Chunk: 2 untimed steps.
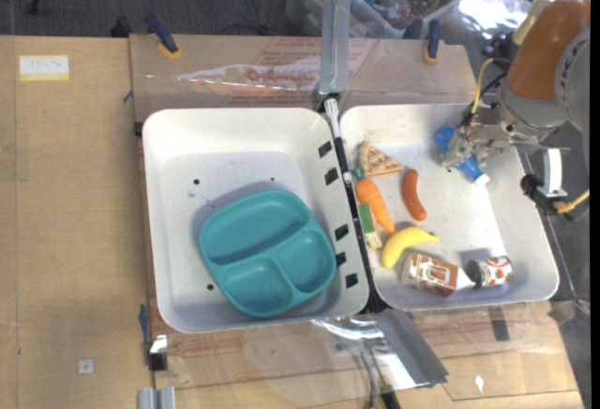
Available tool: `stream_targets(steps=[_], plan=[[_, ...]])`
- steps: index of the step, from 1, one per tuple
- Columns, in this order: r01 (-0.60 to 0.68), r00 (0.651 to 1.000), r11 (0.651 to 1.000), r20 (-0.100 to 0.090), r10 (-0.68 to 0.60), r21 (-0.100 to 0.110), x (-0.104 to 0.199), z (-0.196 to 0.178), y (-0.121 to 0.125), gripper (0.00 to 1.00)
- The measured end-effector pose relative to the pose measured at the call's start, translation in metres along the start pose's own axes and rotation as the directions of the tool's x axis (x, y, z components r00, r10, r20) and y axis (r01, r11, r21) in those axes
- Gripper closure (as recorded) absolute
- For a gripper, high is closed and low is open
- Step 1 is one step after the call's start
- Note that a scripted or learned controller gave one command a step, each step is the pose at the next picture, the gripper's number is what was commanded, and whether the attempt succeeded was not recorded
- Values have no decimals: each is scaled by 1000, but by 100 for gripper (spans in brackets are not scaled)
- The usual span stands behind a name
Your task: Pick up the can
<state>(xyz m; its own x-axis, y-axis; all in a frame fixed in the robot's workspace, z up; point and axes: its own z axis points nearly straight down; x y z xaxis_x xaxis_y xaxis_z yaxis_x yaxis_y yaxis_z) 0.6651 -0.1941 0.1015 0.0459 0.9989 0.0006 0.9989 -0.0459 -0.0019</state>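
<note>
Red-and-white metal can [491, 271] lies untouched in right white bin [534, 238]; gripper [466, 150] hovers well apart, grip state unreadable, pick not begun.

Robotics lab: clamped bench [66, 210], white bins [169, 149]

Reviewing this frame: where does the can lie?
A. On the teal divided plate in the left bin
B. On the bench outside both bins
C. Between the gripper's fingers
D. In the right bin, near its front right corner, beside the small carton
D: the can lies on its side near the front right corner of the right bin, just right of the small carton, well apart from the gripper near the bin's back.
</note>
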Motion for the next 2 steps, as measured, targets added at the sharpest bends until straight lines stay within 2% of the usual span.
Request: stream_targets(steps=[1, 2], plan=[[17, 1000, 1000, 1, -17, -6, 75, -113, -1, 100], [514, 858, 858, 5, -514, -6, 41, 5, -24, 100]])
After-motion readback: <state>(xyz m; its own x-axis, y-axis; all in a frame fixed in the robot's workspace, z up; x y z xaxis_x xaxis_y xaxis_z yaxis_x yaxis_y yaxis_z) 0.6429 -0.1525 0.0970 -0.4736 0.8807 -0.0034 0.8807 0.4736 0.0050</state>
